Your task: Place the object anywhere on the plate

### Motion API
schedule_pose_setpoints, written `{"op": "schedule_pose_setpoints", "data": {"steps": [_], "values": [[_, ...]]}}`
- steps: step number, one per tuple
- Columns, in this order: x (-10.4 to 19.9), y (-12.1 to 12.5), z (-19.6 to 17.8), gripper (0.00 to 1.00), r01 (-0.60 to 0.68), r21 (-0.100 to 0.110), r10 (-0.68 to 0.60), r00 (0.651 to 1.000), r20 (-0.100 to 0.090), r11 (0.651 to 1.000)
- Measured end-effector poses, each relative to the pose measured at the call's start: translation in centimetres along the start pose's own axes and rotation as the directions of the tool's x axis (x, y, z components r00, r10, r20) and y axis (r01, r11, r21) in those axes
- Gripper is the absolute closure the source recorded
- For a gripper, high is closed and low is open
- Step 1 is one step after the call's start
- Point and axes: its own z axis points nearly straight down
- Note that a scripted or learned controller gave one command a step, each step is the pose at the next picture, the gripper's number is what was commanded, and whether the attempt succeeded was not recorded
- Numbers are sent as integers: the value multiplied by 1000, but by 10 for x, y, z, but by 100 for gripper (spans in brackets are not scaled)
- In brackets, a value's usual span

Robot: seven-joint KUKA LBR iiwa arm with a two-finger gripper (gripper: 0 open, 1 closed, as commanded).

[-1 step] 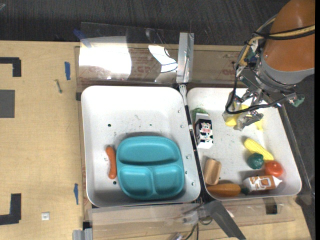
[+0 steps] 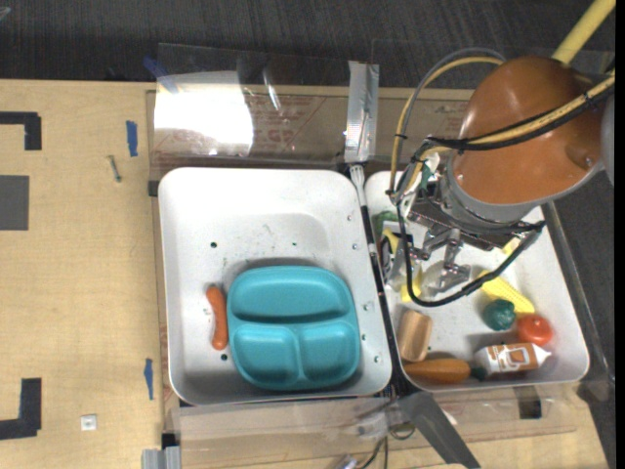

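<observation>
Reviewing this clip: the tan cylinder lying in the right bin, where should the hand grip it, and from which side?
Likely from above, across the tan cylinder's middle, closing on its long curved sides. It lies on its side near the right bin's left wall, with the hot dog just below its lower end.

One fixed camera looks down slantwise on both white bins from above.

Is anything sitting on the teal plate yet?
No, all three compartments of the teal plate are bare; the orange carrot lies beside it on the left bin floor.
</observation>
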Motion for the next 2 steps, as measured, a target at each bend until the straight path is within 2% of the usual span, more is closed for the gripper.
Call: {"op": "schedule_pose_setpoints", "data": {"steps": [1,2], "values": [[37,-21,-48,100,410,6,-410,912,0,912],[27,34,13,100,593,-2,-593,805,1,805]]}}
